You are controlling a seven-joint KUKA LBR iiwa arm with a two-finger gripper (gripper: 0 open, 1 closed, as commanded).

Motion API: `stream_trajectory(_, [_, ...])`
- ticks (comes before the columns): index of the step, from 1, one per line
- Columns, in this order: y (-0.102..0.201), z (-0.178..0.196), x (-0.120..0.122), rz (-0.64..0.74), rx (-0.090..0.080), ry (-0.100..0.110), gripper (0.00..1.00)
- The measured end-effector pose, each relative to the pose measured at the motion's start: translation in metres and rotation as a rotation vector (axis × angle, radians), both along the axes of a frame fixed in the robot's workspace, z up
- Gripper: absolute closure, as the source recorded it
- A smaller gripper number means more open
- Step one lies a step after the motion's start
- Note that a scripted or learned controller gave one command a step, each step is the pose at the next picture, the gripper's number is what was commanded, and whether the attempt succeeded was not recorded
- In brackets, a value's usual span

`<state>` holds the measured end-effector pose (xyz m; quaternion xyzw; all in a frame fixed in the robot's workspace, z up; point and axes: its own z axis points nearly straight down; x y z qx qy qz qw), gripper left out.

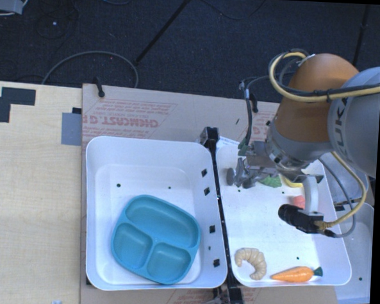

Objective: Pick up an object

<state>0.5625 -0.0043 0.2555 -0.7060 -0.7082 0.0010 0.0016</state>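
The left bin (99, 175) holds a blue tray (156, 238); the right bin (337, 269) holds a carrot (293, 274) and a croissant (252, 262). I cannot tell the gripper's (243, 177) state.

An orange carrot (293, 274) with a green stem end lies flat near the right bin's (269, 224) front right corner, pointing along the front wall. Just beside it, toward the bin's front left, lies a pale curled shrimp (252, 262). By the back wall, partly hidden under the arm, sit a green piece (271, 181), a yellow piece (293, 183) and a small red-orange piece (297, 202).
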Motion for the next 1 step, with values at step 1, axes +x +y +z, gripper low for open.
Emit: stream_trajectory(1, [0.0421, -0.0192, 0.0090, 0.001, 0.000, 0.002, 1.00])
